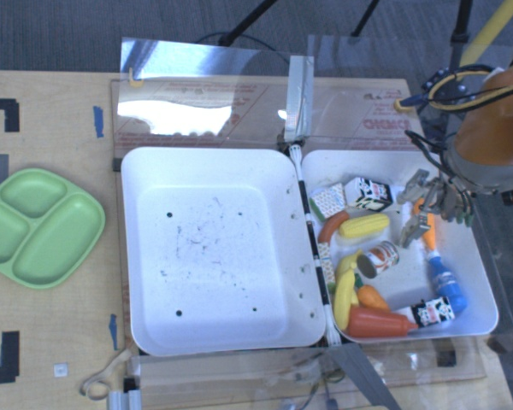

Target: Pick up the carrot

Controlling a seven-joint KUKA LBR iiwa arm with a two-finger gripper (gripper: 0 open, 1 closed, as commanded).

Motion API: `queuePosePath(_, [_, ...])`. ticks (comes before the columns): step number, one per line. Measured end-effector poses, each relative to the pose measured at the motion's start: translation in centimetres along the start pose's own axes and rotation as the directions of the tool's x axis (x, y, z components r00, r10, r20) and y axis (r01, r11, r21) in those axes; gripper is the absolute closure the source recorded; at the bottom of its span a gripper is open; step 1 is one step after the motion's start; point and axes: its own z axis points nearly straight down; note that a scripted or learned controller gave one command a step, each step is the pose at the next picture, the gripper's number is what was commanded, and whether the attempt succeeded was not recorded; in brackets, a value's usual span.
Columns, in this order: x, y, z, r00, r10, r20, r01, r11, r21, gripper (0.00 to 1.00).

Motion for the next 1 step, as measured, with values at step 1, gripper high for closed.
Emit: queuePosePath(1, [-1.25,0.5,-0.01,0.992,0.127,0.004,-0.127,0.992,-0.001,0.0])
